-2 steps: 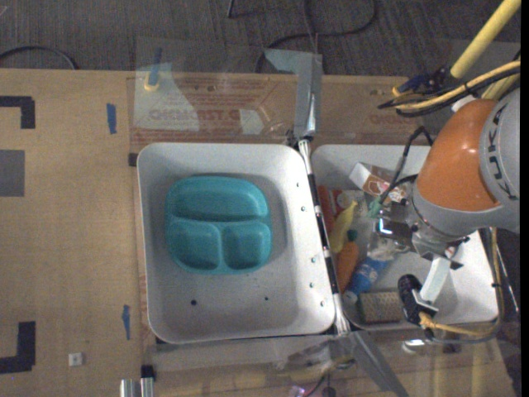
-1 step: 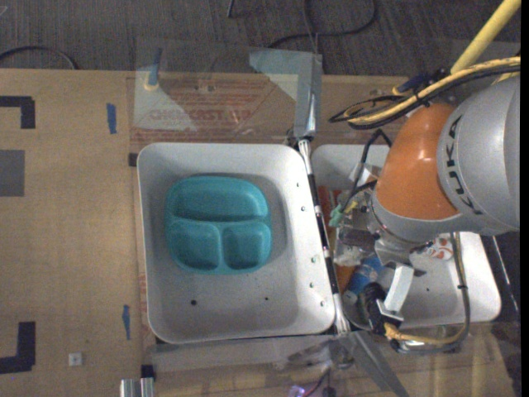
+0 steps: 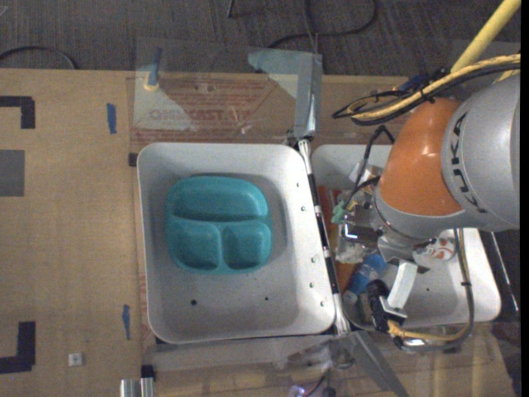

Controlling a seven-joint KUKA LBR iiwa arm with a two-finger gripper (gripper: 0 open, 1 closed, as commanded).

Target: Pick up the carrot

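Note:
An orange strip, likely the carrot (image 3: 329,201), lies along the left wall of the right bin (image 3: 479,304), with a small green bit (image 3: 339,214) at its lower end. The arm's orange band (image 3: 417,168) and grey wrist cover most of that bin. My gripper (image 3: 369,265) hangs low over the bin's left half, just below and to the right of the orange strip, largely hidden under the wrist. Whether it touches the strip cannot be made out.
The left bin (image 3: 157,304) holds a teal divided plate (image 3: 219,223). A blue object (image 3: 369,271) and a white piece with red marks (image 3: 442,251) lie in the right bin beneath the wrist. Yellow cables (image 3: 413,89) loop behind the arm.

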